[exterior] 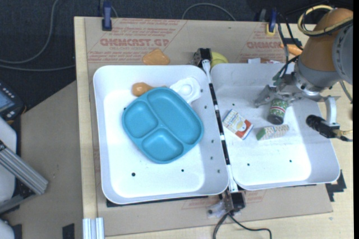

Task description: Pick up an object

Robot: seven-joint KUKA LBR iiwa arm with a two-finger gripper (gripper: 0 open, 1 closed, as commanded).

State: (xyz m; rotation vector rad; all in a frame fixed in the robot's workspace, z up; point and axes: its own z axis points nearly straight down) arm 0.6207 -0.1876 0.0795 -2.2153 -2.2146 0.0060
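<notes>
The gripper point(279, 99) hangs at about 1 o'clock in the right bin point(314, 170), its fingers point(263, 99) spread wide and straddling the top of a small green can point(276, 110) that lies tilted on the bin floor; the fingers sit beside the can rather than clamped on it. Just at 7 o'clock from the can lies a slim wrapped packet point(272, 132) with a green end, and at 9 o'clock from that, near the bin's left wall, a small white and red carton point(236, 124). In the left bin point(112, 120) a blue divided tray point(162, 124) lies near the centre, with an orange piece point(141, 88) at its 11 o'clock and a white lid-like piece point(186, 88) at its 1 o'clock, both touching or just beside its rim
</notes>
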